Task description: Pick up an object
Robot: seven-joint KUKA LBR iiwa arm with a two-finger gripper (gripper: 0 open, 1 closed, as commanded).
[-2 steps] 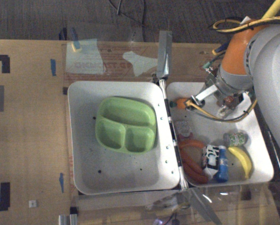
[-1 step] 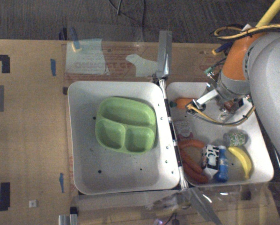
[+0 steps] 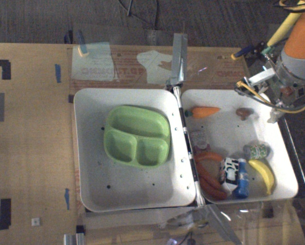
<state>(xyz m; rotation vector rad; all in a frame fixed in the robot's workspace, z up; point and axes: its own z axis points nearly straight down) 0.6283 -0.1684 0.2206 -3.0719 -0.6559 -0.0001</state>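
Note:
The right bin (image 3: 287, 160) holds several objects. An orange carrot (image 3: 203, 112) lies at its far left and a small brown lump (image 3: 244, 113) at the far middle. A yellow banana (image 3: 263, 174), a greenish can (image 3: 257, 150), a black-and-white carton with a blue end (image 3: 233, 175), a red sausage (image 3: 209, 175) and a small packet (image 3: 199, 138) lie nearer the front. My gripper (image 3: 286, 97) hangs over the bin's far right corner, above and to the right of the brown lump, with cables looped around the wrist. Nothing is seen in its grasp.
The left bin (image 3: 89, 177) bears a green divided plate (image 3: 137, 136). A metal divider rail (image 3: 179, 60) runs between the bins at the back. Wooden bench (image 3: 30, 137) with black and blue tape marks extends to the left.

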